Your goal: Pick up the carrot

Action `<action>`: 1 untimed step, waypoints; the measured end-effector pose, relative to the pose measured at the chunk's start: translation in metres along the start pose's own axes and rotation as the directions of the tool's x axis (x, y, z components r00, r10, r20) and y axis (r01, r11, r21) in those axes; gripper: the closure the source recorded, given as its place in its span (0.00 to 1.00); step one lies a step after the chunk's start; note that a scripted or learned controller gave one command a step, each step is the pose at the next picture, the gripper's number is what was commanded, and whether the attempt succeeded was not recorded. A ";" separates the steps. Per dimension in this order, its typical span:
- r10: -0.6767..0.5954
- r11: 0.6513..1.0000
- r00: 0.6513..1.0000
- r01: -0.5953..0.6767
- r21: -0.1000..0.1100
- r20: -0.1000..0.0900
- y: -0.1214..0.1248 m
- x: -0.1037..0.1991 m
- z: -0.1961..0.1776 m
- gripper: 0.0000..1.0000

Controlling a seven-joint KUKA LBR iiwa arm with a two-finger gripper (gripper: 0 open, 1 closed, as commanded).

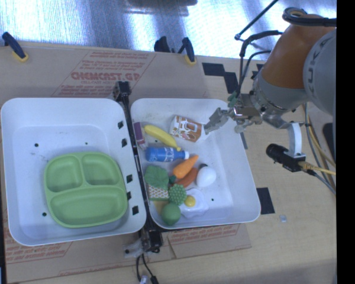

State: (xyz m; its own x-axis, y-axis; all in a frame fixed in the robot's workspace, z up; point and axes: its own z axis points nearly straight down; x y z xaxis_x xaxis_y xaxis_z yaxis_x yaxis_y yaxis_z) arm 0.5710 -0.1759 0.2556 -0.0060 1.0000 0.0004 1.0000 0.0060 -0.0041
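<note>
Camera view, looking down at a slant. Two shallow white plastic bins are set side by side on the desk (296,241), over a sheet of printed brown cardboard (100,70). In the left bin (23,123) a pale green three-compartment plastic tray (86,189) is seen.

The right bin (239,182) carries a cluster of toy food. The small orange plastic carrot (186,166) is found near the bin's middle, lying at a slant, just below the blue-and-white bottle (163,154) and beside the white egg (206,176). A yellow banana (160,135) and an orange-and-white printed carton (186,128) are placed further back. Green broccoli (156,177), a round green fruit (171,213) and a fried egg toy (191,202) are noted toward the front.

The grey arm with the orange band (296,58) is reached in from the right. The gripper (215,123) is held over the bin's back right corner, near the carton and well apart from the carrot. The jaws are blurred; they appear narrow, and nothing is seen between them.
</note>
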 end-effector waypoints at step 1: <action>0.057 0.998 0.998 -0.057 -0.005 0.001 0.002 0.036 0.132 0.00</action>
State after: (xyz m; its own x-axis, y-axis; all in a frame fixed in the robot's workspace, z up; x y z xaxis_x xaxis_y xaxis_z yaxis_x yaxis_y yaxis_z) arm 0.5723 -0.1399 0.1234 0.0506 0.9987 -0.0005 0.9987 -0.0506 0.0008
